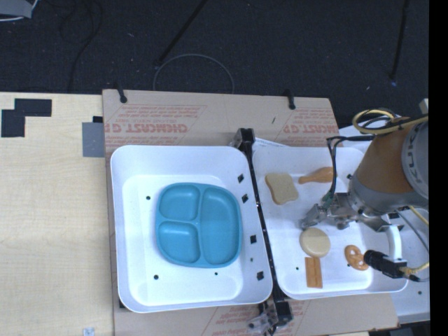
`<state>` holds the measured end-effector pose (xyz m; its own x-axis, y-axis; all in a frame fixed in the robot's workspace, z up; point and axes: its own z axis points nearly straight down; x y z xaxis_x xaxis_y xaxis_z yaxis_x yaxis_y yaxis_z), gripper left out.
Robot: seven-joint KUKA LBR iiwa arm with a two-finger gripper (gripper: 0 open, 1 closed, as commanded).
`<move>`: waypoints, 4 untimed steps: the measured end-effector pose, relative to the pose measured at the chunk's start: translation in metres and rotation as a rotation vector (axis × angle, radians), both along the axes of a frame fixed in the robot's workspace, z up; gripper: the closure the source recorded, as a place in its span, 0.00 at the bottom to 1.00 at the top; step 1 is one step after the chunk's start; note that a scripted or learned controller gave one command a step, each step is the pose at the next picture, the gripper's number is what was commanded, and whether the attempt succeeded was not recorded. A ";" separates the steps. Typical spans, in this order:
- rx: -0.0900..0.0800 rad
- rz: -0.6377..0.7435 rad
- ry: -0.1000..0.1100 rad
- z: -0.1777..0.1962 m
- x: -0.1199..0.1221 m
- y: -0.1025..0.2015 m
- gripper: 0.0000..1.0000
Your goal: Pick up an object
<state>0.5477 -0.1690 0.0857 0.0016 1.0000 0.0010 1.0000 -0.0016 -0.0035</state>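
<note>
My gripper hangs low over the right bin, near its middle, and stands open with nothing between its fingers. Just below it lies a round tan bun, apart from the fingertips. A tan bread slice lies to the upper left of the gripper. An orange-tan drumstick shape lies behind it. An orange stick and a small pretzel rest near the bin's front wall.
The left bin holds a blue divided plate. A black divider runs between the two bins. The arm's grey and orange body covers the right bin's right side.
</note>
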 end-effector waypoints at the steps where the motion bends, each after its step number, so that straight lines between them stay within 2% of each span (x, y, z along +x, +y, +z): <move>1: 0.000 -0.004 -0.001 0.012 0.000 -0.001 1.00; 3: -0.001 0.002 -0.005 0.123 -0.004 0.002 1.00; 4: 0.002 0.005 0.000 0.117 -0.002 0.050 1.00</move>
<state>0.5455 -0.1188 0.2029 -0.0037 1.0000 0.0028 1.0000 0.0037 -0.0035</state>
